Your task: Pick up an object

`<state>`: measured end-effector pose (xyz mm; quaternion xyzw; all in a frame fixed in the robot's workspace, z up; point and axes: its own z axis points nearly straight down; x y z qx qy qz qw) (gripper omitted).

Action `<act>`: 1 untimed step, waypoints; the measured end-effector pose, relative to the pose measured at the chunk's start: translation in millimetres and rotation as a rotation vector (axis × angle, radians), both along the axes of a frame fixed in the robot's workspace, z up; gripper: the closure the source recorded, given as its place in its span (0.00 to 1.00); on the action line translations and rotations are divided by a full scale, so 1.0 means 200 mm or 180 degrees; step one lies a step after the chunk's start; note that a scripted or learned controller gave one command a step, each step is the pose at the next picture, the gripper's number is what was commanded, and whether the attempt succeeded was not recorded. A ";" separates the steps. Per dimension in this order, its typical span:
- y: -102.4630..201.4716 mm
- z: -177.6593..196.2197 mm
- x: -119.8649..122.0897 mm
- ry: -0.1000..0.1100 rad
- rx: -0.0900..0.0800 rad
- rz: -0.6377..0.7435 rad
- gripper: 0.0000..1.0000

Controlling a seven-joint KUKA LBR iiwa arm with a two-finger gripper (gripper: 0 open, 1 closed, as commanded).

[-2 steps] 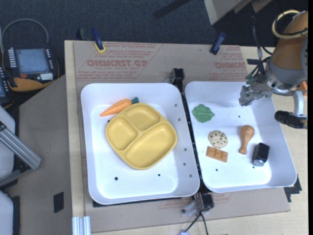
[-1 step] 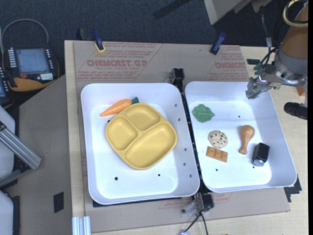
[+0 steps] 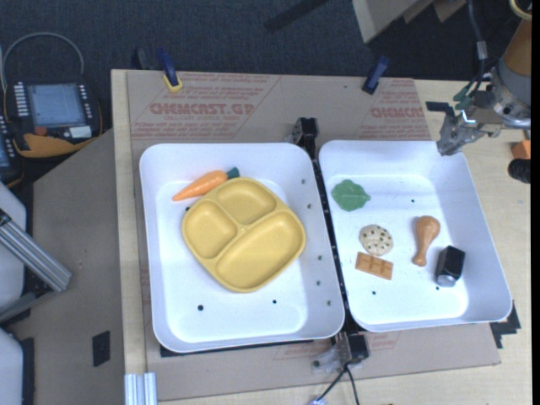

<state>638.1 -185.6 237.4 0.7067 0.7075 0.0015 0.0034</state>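
Two shallow white bins sit side by side on a brown board, seen from above at a slant.

At the far left, off the board, a handheld control pendant (image 3: 52, 112) with a small screen rests against a dark floor.

The left bin (image 3: 169, 302) holds a yellow plate (image 3: 243, 234) with three compartments, lying near the bin's middle and turned at an angle. A toy carrot (image 3: 201, 185), orange with a green top, lies at the plate's upper left edge, touching or just beside its rim.

The right bin (image 3: 405, 306) holds five small things. A green leaf (image 3: 350, 195) lies near the bin's upper left. Below it is a round cookie (image 3: 375, 240) with dark chips, and just under the cookie a flat brown wafer (image 3: 374, 266). To the right of these, a toy drumstick (image 3: 424, 237) lies with its thick end up. A small black block (image 3: 449, 265) sits just beside the drumstick's lower end, near the bin's right wall.

At the upper right, the gripper (image 3: 452, 142) hangs over the right bin's top right corner, well apart from all five things. Nothing is between its fingers. Whether the jaws are apart or together cannot be told from this angle. The arm behind it runs off the right edge.
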 end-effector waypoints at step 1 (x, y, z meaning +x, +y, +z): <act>0.24 0.04 -0.05 0.0027 0.0013 0.0010 1.00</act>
